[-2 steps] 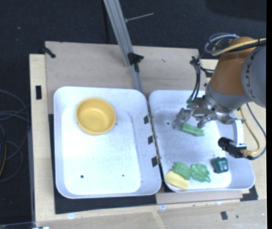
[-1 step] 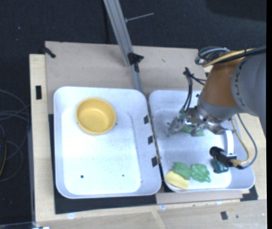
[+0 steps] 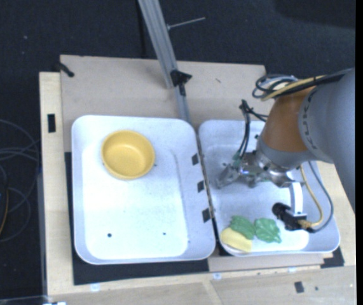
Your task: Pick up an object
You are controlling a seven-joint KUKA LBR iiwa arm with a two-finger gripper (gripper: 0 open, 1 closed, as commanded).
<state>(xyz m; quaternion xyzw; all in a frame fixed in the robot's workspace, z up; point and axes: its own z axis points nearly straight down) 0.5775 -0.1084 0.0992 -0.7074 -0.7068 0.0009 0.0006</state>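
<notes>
The hand [image 3: 232,172] hung low in the right bin [image 3: 222,135], near its left wall, reaching leftward from the grey arm [image 3: 321,122] with its orange band [image 3: 286,122]. Whether it was apart or together could not be told. A green object [image 3: 257,228] and a yellow object [image 3: 234,239] lay at that bin's near edge. A yellow bowl [image 3: 128,154] sat in the left bin [image 3: 136,234], toward its far left corner.

Wooden bench [image 3: 51,183]; two white bins [image 3: 136,234] side by side
</notes>
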